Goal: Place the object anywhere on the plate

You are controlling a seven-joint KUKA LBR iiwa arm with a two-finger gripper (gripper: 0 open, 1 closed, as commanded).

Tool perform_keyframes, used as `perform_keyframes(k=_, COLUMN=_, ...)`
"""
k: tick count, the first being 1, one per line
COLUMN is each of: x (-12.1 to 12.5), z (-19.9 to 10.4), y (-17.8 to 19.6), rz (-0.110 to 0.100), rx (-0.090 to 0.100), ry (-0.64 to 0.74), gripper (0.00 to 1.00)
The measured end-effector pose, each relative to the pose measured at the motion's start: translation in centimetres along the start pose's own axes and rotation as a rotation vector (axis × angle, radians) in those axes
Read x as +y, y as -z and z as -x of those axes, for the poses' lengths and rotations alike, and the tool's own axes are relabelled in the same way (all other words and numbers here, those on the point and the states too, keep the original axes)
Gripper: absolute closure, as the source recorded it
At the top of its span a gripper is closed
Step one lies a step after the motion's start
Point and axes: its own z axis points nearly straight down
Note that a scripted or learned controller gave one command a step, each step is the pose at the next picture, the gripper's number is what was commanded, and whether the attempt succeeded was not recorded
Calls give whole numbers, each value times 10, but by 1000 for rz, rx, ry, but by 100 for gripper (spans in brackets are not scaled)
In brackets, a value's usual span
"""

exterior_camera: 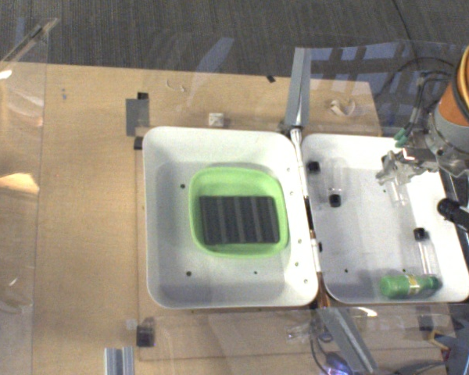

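Observation:
The green plate (237,187), with a dark ribbed centre, lies in the middle of the left bin (168,209). A small green object (408,285), shaped like a bottle on its side, rests in the right bin (367,233) close to its front right corner. My gripper (395,172) hangs over the back right part of the right bin, well behind the green object and apart from it. The orange band of the arm (463,92) is at the right edge.
Small black pieces (334,200) sit on the right bin's floor, and one more black piece (419,233) lies near the green object. A grey metal post (298,84) stands behind the gap between the bins. Cables (422,69) hang near the arm.

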Motion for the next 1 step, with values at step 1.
perform_keyframes(k=1, x=0, z=0, y=0, rz=0, rx=0, ry=0, gripper=0)
